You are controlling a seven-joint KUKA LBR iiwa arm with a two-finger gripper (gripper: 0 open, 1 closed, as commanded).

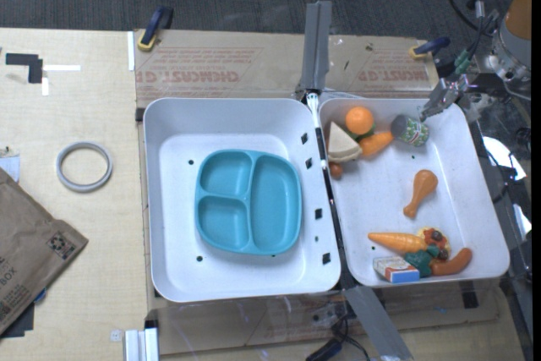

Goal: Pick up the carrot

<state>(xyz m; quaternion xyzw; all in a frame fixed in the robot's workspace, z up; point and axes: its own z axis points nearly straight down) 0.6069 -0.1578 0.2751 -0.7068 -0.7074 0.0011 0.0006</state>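
Note:
The carrot [397, 241] lies flat near the front of the right bin [473, 182]. It is orange, its tip points left, and its green top [434, 250] sits at its right end. My gripper [438, 100] hangs over the far right corner of that bin, well behind the carrot. It is just above and to the right of a small grey-green object [412, 131]. Nothing shows in its grasp.
The right bin also holds an orange [359, 119], a bread wedge [341, 144], an orange vegetable piece [376, 143], a drumstick [420, 189], a sausage [452, 262] and a small box [396, 270]. A blue divided plate [250, 202] lies in the left bin [169, 182]. A tape ring [84, 166] lies on the bench.

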